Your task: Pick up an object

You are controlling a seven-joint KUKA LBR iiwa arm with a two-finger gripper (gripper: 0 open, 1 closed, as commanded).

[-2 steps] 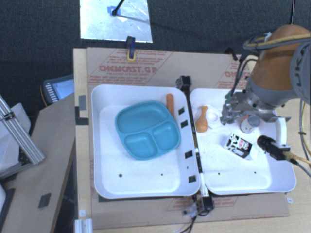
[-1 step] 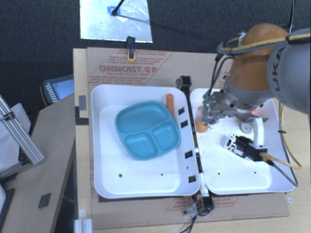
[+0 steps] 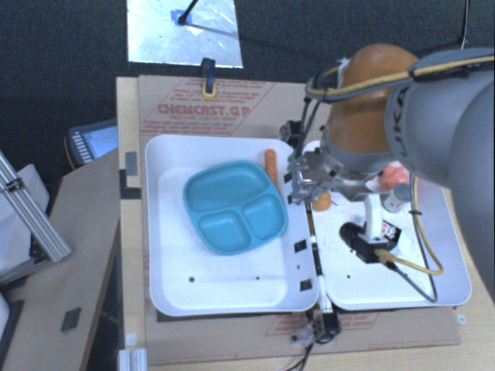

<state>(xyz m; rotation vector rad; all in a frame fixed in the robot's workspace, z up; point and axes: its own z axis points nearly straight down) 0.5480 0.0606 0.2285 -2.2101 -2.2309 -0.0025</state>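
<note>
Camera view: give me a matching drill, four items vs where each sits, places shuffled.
Items
1. blue divided plate
2. orange stick
3. pink-red object
4. yellow clamp

Places
A. far side of the right bin, close under the arm
B. far edge of the cardboard, outside both bins
C. middle of the left bin
D. left bin, near its far right corner, beside the plate

Pairs: 1-C, 2-D, 3-A, 4-B
</note>
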